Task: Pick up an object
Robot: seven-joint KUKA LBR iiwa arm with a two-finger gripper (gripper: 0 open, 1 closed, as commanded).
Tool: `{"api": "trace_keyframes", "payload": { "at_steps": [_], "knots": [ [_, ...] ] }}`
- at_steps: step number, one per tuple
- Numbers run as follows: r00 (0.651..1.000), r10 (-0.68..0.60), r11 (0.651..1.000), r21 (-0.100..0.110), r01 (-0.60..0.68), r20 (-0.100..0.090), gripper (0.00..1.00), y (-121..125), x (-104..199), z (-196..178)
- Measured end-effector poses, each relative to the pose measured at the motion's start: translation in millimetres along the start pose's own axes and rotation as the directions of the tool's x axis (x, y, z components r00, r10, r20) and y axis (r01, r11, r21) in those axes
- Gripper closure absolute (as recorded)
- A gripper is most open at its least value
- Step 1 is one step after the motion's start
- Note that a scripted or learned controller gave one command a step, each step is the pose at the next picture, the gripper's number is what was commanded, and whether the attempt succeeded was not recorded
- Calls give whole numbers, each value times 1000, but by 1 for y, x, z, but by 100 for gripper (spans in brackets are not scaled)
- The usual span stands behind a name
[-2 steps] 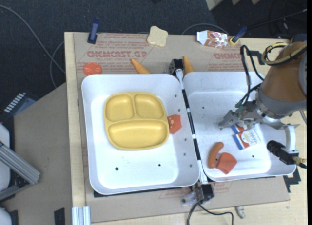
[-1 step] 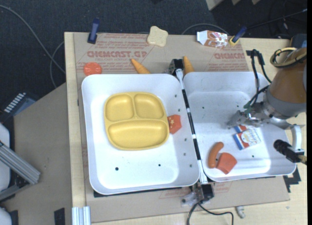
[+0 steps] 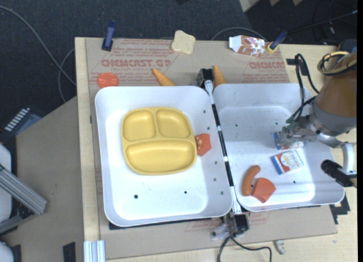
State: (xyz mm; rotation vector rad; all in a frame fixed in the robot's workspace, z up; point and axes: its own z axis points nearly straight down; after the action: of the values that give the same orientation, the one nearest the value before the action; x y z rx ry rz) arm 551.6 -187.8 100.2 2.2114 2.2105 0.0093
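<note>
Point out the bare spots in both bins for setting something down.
Left bin: bare floor in front of the yellow divided plate. Right bin: bare upper-left floor. Crowded at its lower right: orange sausage, red block, small white carton and gripper.

A robotics lab: a cardboard-covered worktop (image 3: pixel 142 62) bears two white bins (image 3: pixel 113 198), clamps (image 3: pixel 108 36) grip its far edge, loose cables (image 3: pixel 34 34) cross dark carpet (image 3: pixel 45 0), and aluminium framing (image 3: pixel 22 190) stands alongside.
</note>
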Motion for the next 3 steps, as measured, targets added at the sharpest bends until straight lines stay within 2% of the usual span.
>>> {"api": "trace_keyframes", "payload": {
  "at_steps": [1,2,3],
  "knots": [
    [1000,0,1000,1,0,0,0,0,0,0],
    [1000,0,1000,-2,0,1,100,0,0,-10],
    [1000,-2,1000,13,2,-6,100,80,7,-19]
  ]
}}
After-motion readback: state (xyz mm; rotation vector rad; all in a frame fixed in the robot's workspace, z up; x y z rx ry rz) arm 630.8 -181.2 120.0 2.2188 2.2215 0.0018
